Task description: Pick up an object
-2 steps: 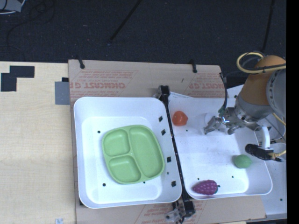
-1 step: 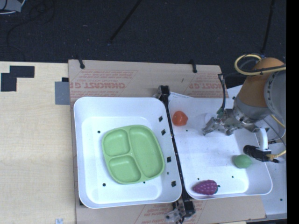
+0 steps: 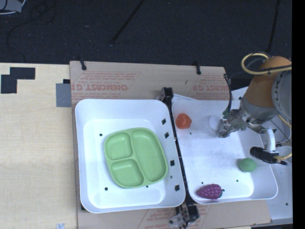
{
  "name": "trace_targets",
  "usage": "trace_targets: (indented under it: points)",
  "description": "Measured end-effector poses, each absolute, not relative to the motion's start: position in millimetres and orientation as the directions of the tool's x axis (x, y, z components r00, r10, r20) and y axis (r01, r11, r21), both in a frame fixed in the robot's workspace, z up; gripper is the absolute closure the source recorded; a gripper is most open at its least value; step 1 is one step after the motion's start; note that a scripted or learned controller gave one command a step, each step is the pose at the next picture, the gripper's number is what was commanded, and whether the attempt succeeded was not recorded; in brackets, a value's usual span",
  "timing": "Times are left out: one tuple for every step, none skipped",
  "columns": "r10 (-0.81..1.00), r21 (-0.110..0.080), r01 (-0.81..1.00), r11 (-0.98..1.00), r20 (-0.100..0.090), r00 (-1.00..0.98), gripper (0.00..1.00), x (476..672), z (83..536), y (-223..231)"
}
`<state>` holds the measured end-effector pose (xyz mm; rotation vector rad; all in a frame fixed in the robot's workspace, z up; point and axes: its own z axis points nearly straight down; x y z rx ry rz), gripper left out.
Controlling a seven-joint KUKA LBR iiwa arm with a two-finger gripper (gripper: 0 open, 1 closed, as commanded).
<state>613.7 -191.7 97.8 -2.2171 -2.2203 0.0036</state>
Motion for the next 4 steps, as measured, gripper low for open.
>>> trace_targets:
  points:
    - [1.0,0.003,1.0,-0.003,-0.001,0.003,1.0,608.1,158.6,-196.3]
    - [1.0,0.003,1.0,0.002,-0.001,-0.002,1.0,609.1,219.2,-189.3]
    - [1.0,0.0,1.0,0.002,0.0,-0.002,1.0,609.3,228.8,-189.9]
    - [1.0,-0.005,1.0,0.004,0.003,-0.004,1.0,598.5,218.1,-133.7]
